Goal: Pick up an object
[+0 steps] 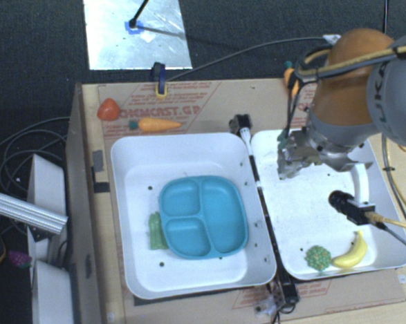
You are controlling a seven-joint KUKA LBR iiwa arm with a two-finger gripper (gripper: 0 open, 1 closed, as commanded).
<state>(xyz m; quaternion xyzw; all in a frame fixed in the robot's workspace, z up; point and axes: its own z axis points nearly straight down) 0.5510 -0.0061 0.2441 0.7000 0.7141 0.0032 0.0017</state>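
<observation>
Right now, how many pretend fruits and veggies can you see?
5: a tomato and carrot on the bench behind the bins, a green veggie beside the blue plate, and a green bumpy one by the banana. The arm may hide more.

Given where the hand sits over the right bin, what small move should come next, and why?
Probably travel toward the bin's near edge. The hand hangs at the far-left part of the right bin, with bare floor under it, while the banana and the green bumpy ball lie near the front rim.
</observation>
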